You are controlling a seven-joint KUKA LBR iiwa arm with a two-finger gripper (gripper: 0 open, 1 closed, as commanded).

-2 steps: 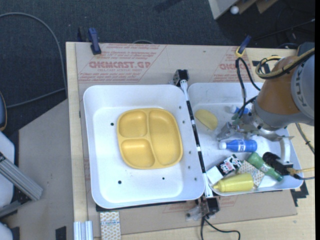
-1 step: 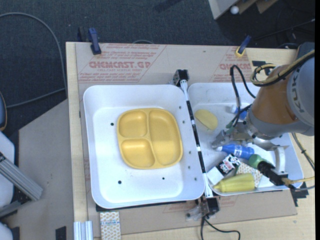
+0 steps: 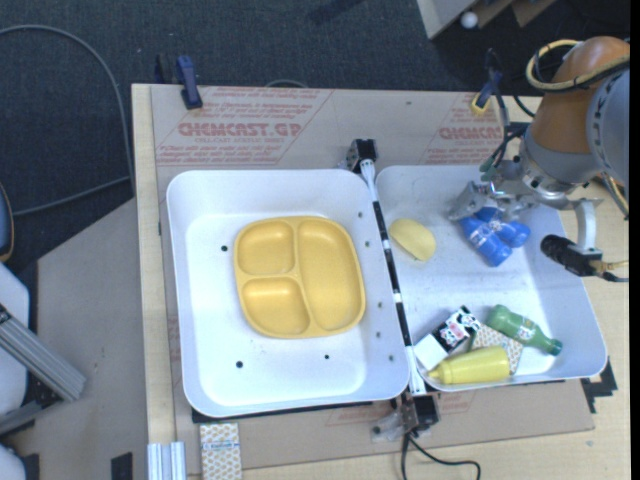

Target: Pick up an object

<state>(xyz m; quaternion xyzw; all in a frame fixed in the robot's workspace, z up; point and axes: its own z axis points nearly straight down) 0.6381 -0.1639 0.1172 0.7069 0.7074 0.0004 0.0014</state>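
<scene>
- We see the gripper (image 3: 487,200) low in the far part of the right bin (image 3: 580,313), its grey metal fingers splayed over the blue object (image 3: 494,236), which lies directly beneath and just nearer than the fingertips.
- The fingers look spread rather than pressed together, and nothing sits between them; at this slant we cannot be sure whether a tip touches the blue object.
- We judge the blue object to be the pick target, since the gripper is poised right over it and well apart from everything else.
- The arm (image 3: 572,118) reaches in from the right, its orange band above the wrist, the wrist bent downward so the gripper points into the bin.
- A pale yellow lump (image 3: 412,239) rests to the left, near the bin divider, free of the others and easy to reach.
- At the near edge a green bottle (image 3: 522,329), a yellow bottle (image 3: 472,367) and a black-and-white box (image 3: 448,336) crowd together, touching or nearly so.
- In the left bin (image 3: 190,268) a yellow divided plate (image 3: 298,274) lies flat in the middle.
</scene>
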